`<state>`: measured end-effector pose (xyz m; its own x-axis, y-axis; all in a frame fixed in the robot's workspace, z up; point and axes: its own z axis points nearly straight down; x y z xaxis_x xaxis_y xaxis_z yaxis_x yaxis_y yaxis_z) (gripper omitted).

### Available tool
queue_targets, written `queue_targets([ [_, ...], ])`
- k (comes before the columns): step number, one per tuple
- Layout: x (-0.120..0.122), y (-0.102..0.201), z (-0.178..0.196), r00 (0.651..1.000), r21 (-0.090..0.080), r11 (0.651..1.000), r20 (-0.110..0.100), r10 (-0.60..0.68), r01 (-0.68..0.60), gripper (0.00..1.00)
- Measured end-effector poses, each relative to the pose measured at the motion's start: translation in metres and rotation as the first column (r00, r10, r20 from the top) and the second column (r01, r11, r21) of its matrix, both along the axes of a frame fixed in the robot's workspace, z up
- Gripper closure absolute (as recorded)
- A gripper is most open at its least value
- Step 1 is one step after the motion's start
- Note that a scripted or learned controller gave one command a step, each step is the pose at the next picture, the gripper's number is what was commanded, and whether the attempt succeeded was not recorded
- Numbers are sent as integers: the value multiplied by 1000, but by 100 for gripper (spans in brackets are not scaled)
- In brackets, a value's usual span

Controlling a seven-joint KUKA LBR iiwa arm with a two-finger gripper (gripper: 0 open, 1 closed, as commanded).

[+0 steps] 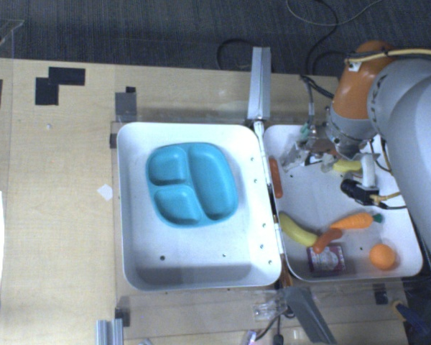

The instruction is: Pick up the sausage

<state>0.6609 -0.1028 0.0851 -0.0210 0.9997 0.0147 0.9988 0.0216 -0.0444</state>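
Not yet picked up: sausage (275, 177) lying against right bin's (409, 261) left wall, gripper (310, 152) just right of it, grip state impossible to tell.

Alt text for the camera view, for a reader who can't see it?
The gripper hangs over the right bin, apart from the sausage at its left wall. A banana, carrot, orange and can lie nearer; the left bin holds a blue tray.
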Motion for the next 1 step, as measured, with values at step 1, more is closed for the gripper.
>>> queue_targets([
  [1, 3, -90, 0, 999, 9, 999, 16, -41, 41, 0],
])
